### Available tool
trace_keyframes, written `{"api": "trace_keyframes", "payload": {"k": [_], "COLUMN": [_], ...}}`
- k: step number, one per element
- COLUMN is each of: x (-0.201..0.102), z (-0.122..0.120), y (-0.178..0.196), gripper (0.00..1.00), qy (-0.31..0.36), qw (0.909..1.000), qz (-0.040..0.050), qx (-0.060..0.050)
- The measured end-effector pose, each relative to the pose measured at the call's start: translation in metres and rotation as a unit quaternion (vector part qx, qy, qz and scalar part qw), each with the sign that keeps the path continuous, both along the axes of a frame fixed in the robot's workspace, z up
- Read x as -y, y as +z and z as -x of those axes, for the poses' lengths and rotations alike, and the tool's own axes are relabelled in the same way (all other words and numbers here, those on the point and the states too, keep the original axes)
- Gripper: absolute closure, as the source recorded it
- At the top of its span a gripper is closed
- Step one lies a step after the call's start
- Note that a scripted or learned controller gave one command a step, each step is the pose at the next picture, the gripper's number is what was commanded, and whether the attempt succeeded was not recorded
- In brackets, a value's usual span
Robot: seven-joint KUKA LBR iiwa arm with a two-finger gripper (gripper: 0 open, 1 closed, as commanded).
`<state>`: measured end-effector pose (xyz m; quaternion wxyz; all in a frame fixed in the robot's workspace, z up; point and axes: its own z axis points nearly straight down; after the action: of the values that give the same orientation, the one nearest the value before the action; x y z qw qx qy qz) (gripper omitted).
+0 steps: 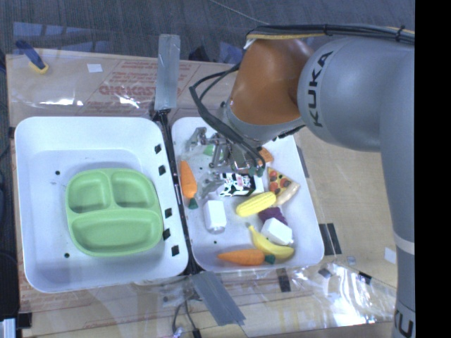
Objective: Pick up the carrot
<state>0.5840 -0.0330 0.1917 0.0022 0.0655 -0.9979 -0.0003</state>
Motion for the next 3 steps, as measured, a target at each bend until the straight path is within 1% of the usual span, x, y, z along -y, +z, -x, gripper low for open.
{"api": "trace_keyframes", "payload": {"k": [3], "x": [-0.0002], "z": [0.0], "y": [0.0], "gripper": [0.0], "qy": [0.0], "qw": [1.0], "qz": [0.0], "qx": [0.0]}}
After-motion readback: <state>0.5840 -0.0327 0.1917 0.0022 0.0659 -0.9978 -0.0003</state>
